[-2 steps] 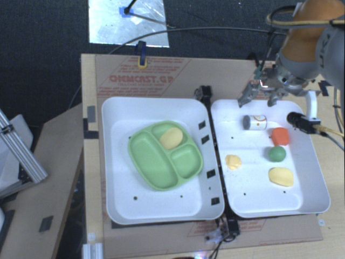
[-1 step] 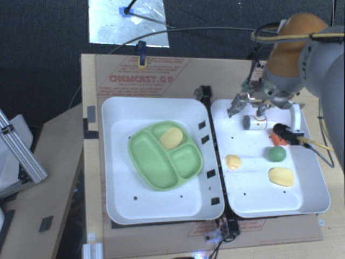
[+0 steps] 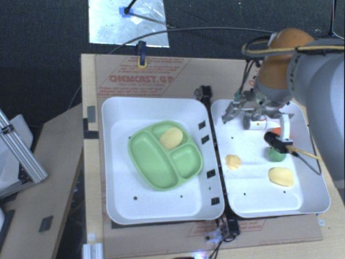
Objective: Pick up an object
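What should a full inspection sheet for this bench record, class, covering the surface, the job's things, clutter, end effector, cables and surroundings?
Surface: left bin and right bin, both white, side by side on a printed cardboard sheet.
Job's things: the left bin holds a green divided plate with a yellow lump in one compartment. The right bin holds a small yellow piece, a larger yellow piece and a green object that is partly hidden.
Clutter: nothing seen.
End effector: over the right bin's far end, apart from the yellow pieces.
Cables: a thin dark cable arcs past the bench's far edge.
Surroundings: silver foil sheet, blue clamp, aluminium rail at left.
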You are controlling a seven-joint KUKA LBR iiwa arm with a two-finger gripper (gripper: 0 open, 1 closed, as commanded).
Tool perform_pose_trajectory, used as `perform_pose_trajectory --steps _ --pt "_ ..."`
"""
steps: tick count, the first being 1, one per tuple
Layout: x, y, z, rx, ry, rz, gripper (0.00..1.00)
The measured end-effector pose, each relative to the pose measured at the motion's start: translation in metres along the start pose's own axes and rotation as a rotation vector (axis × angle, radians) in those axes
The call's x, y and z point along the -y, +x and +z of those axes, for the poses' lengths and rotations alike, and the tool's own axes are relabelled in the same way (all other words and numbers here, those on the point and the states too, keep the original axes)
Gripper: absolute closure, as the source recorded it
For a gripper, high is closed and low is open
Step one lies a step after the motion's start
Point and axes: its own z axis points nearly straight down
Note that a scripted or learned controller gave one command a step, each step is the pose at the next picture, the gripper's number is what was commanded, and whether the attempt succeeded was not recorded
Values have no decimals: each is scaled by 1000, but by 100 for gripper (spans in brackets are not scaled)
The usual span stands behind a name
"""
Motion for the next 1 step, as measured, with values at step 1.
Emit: perform_pose_trajectory --steps 1 --pt "-3 0 -16 -2 -9 -1 100"
